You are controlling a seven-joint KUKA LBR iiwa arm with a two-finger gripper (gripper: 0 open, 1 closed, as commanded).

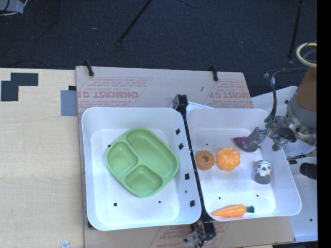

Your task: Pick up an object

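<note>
The gripper [257, 137] is being shown low over the right bin [282, 203], at its far right side; whether it is apart or together cannot be told, and nothing is being seen clamped in it. A purple object [243, 142] is lying just at its tip, on the side towards the orange pumpkin [228, 158], the landmark used here. The step in hand is being judged as an approach to a grasp, with the purple object as the likeliest target. The next move is being judged to call for a closing squarely on that object, then a straight lift.

Left of the pumpkin, just beside it, a doughnut-shaped ring [205, 160] is resting. Right of the pumpkin, a small grey and white object [263, 172] is standing. Nearer the camera than the pumpkin, a toy carrot [231, 210] is lying by the bin's near wall. Well left of the pumpkin, a green divided plate [142, 161] is lying in the left bin [98, 216].

The arm [305, 105] is being cut off at the right edge; the purple object's shape is hard to make out
</note>
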